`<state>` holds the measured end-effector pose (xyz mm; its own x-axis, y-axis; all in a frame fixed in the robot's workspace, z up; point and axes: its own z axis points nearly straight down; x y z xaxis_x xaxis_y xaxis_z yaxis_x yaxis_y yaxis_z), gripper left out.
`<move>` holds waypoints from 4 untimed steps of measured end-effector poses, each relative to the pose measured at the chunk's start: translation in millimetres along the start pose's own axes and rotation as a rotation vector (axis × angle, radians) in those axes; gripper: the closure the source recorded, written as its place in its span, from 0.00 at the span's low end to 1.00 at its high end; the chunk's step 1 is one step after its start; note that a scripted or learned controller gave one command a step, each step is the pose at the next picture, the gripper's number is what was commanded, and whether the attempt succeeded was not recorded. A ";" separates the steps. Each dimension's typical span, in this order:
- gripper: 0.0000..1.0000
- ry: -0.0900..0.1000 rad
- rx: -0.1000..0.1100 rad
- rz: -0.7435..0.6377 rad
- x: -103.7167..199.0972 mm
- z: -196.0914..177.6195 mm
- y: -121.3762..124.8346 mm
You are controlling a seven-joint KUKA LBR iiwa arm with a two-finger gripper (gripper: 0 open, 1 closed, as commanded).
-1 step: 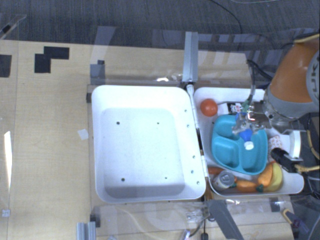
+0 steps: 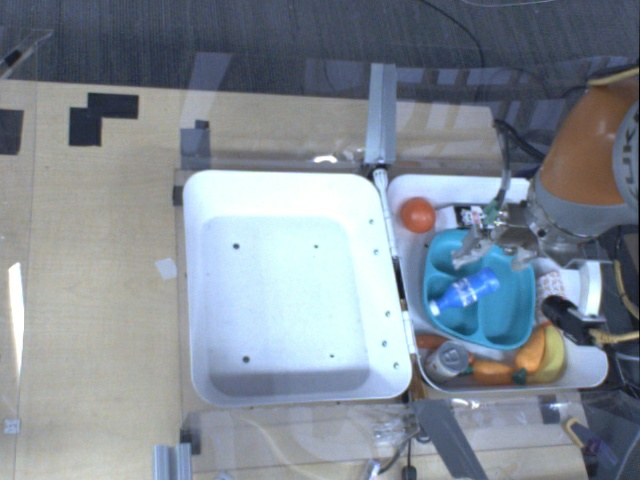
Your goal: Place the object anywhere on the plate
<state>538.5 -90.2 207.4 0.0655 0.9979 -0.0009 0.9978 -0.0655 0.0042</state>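
Observation:
A blue divided plate (image 2: pixel 505 318) lies in the right bin (image 2: pixel 590 373). A small blue bottle (image 2: pixel 466 293) lies on its side on the plate, near the left part. My gripper (image 2: pixel 494 254) hangs over the plate's far edge, just above and behind the bottle. Its fingers are spread apart with nothing between them, and the bottle is not in their grasp.
Around the plate in the right bin are an orange ball (image 2: pixel 417 213) at the far left, a can (image 2: pixel 450 360), a carrot (image 2: pixel 491 371) and a banana (image 2: pixel 548 352) along the near side. The left bin (image 2: pixel 285 283) stands beside it.

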 end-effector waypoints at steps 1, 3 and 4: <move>0.00 0.001 -0.001 0.254 71.5 -71.5 -53.9; 0.00 0.000 0.004 0.666 162.3 -50.3 -62.2; 0.00 -0.001 0.004 0.853 179.8 -60.8 -63.4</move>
<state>486.7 93.4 267.7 0.7949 0.6068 0.0000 0.6068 -0.7949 0.0006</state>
